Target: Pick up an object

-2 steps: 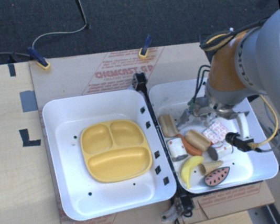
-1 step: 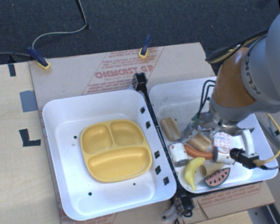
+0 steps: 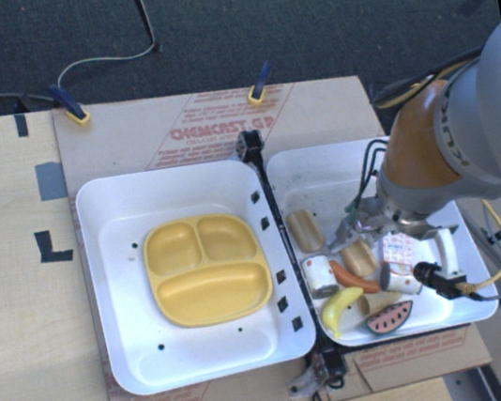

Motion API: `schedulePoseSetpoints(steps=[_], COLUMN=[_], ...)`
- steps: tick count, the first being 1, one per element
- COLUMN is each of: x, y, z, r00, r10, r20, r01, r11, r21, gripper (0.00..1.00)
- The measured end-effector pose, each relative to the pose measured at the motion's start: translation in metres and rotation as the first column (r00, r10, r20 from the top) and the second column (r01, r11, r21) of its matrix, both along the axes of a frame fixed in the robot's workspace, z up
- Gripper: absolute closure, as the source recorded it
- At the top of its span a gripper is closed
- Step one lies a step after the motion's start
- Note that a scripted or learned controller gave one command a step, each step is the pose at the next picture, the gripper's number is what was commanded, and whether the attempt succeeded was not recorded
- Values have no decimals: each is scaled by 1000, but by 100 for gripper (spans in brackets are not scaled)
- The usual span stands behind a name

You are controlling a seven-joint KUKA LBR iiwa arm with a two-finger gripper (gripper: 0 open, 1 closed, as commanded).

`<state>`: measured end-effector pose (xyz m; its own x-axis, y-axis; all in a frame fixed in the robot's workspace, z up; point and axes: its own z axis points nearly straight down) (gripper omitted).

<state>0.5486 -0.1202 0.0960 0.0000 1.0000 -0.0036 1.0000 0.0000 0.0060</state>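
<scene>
On the left, the bench (image 3: 17,281) is bare wood with some dark tape marks. A brown cardboard sheet (image 3: 219,124) lies under both bins, held by two yellow clamps at its far edge.

The left bin (image 3: 129,358) holds one thing, a yellow divided plate (image 3: 208,268) with three compartments, lying flat near the middle.

The right bin (image 3: 321,169) holds the small things that the task can choose from, and all of them crowd in the near half. Going from the divider to the right: a tan cylinder (image 3: 305,229) like a cork, a small white can (image 3: 319,275), an orange carrot (image 3: 351,275) lying slanted, and a yellow banana (image 3: 341,307) at the near wall. Beside the banana is a watermelon slice (image 3: 388,318), red with a green rim. They look like toy food, so I judge them light, stiff and somewhat slippery plastic. The banana or the cylinder seem the easiest: take them across the narrow middle, where the fingers can close on both sides. The pieces touch each other, so a neighbour may be pushed aside.

The gripper (image 3: 371,222) is low over this heap, near a white box with red print (image 3: 395,251). I cannot tell from this view if the claw is open or closed, or if it grips anything, because the grey and orange arm (image 3: 433,155) covers it from above.
</scene>
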Motion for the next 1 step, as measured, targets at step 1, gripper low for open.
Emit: schedulePoseSetpoints(steps=[1], x=[-55], y=[62], z=[88], r00=[1000], r10=[3], r20=[-7], r01=[-3], r11=[1000], r21=[5], gripper=[100])
